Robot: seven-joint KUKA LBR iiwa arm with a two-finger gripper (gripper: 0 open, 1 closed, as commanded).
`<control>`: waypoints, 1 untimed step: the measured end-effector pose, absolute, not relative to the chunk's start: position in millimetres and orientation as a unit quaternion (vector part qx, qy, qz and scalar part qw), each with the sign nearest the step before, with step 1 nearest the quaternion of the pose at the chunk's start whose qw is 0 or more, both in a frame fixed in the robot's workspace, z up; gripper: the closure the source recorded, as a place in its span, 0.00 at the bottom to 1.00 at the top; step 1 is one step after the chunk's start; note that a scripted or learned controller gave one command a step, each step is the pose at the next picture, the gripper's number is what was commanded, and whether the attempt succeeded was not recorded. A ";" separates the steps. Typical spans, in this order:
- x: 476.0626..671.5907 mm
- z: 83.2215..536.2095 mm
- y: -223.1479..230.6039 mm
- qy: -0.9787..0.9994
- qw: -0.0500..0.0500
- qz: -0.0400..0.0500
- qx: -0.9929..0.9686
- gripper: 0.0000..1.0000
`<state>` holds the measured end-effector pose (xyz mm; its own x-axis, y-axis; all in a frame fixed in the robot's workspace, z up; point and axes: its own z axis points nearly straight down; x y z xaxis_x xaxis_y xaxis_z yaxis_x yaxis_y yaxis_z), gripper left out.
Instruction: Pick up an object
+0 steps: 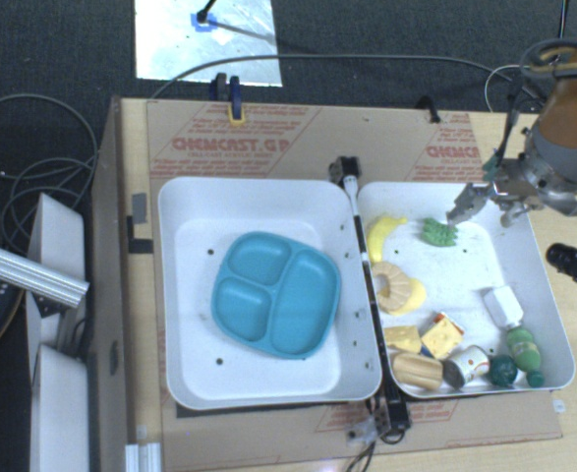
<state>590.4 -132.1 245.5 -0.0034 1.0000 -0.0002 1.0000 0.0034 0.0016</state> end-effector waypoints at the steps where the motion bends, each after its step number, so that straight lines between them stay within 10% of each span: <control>1: 543.5 154.7 -105.0 0.708 -0.001 -0.001 0.707 0.00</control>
<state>543.5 -105.0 154.7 -0.0016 1.0000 0.0006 1.0000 0.0016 -0.0023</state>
